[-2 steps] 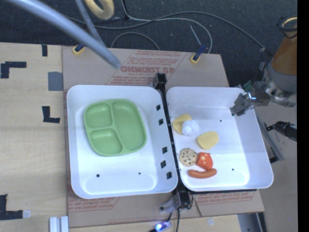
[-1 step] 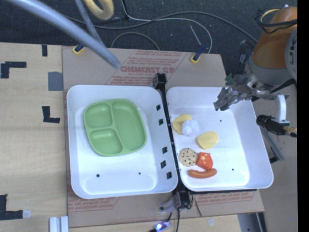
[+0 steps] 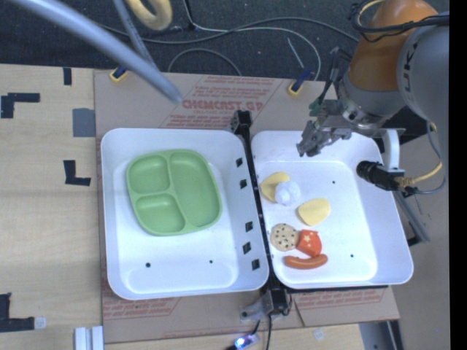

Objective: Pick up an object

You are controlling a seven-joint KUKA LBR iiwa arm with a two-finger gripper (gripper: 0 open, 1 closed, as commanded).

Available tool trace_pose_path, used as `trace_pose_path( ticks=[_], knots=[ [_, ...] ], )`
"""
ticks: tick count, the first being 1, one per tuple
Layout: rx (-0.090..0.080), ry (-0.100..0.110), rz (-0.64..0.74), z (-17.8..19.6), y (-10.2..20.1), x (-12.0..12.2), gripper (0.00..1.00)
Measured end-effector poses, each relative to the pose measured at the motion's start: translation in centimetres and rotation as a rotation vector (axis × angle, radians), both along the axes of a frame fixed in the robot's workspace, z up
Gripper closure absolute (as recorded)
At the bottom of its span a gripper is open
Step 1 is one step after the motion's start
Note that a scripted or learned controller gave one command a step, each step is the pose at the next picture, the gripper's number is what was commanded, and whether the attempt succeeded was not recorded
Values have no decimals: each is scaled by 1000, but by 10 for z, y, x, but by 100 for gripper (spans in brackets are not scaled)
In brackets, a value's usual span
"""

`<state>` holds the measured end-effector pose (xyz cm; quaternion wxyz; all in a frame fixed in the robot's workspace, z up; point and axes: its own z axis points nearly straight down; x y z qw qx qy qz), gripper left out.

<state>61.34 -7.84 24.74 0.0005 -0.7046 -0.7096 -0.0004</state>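
Observation:
In the right bin (image 3: 365, 261) lie several toy foods: a yellow piece with a white blob (image 3: 280, 187), a yellow chip-like piece (image 3: 314, 211), a cookie (image 3: 282, 235), a red strawberry-like piece (image 3: 309, 243) and a red sausage (image 3: 305, 262). My gripper (image 3: 312, 144) hangs over the far part of the right bin, up and right of the yellow piece with the white blob. It is apart from all of the foods, and I see nothing held in it.
The left bin (image 3: 117, 217) holds a green divided plate (image 3: 174, 192). A black divider (image 3: 246, 195) runs between the bins. Cables and a grey pole (image 3: 95, 35) cross the far side. A black fitting (image 3: 372, 172) sits at the right bin's right edge.

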Motion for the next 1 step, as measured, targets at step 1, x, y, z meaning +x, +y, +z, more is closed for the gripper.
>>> trace_pose_path(
  ticks=[1],
  knots=[
    [0,1,-1,1,54,5,100]
  ],
)
